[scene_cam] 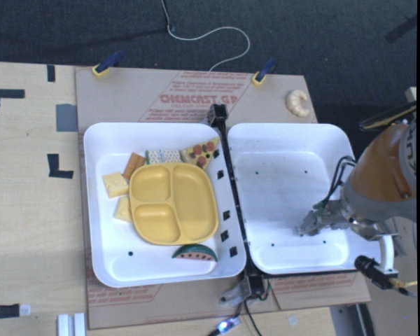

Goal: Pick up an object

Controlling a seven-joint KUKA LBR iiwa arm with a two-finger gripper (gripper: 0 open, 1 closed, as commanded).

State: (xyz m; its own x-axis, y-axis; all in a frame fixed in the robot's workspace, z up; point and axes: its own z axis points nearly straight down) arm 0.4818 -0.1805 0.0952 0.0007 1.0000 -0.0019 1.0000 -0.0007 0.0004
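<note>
The left bin (98, 187) holds a yellow divided plate (173, 203) in its middle. A watermelon slice (194, 253) lies at the plate's near edge. A pizza slice (201, 150) and a patterned piece (162, 157) lie at its far edge. A brown cracker (133, 164) and two pale yellow squares (115, 185) sit to its left. My gripper (312, 222) is low inside the right bin (287, 187), near that bin's near right part, with nothing visible between its fingers.
The arm's orange band (381, 166) and grey wrist (371, 208) overhang the right bin's right rim. A small tan croissant-like object (298, 103) lies on the cardboard beyond the right bin. Clamps (108, 62) hold the cardboard's far corners. A white cable (210, 37) runs behind.
</note>
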